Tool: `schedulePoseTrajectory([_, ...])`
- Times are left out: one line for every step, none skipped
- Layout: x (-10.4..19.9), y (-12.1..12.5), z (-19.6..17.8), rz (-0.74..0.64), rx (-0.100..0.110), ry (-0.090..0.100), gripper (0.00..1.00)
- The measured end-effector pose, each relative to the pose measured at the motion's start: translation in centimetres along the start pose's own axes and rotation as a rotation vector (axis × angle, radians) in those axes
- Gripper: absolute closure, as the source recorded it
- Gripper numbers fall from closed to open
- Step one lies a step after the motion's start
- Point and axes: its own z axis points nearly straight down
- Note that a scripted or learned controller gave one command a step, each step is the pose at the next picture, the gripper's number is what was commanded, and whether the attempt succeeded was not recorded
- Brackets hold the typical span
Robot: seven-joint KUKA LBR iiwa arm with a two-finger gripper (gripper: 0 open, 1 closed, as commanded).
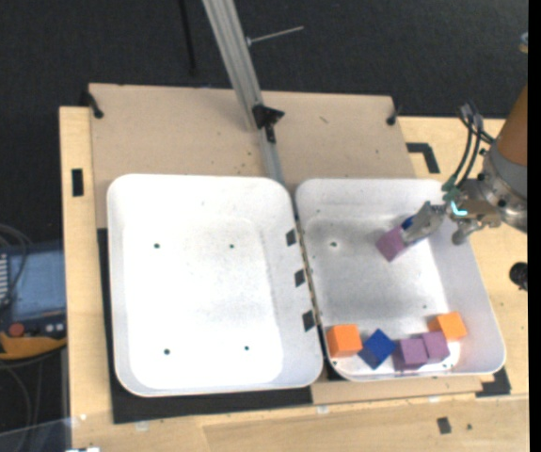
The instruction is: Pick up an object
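Writing: none readable.
Gripper [442,222]: fingers spread, one tip touching the purple block [391,244]; nothing held between them.
Block: inside right bin [364,196].

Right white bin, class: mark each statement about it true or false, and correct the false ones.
1. A purple cube sits just off the gripper, in the upper part of the right white bin. True.
2. The blue cube lies in the left white bin. False: it lies in the right bin, near the front edge.
3. Two orange cubes lie near the front edge. True.
4. Two more purple cubes are stacked on each other. False: they sit side by side.
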Motion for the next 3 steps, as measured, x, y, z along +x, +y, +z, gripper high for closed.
schedulePoseTrajectory([0.0,0.1,-0.2,0.0,-0.005,-0.001,0.0])
schedulePoseTrajectory([-0.6,-0.4,4.2,0.004,0.0,-0.002,0.0])
schedulePoseTrajectory([-0.3,-0.5,10.5,0.004,0.002,-0.001,0.0])
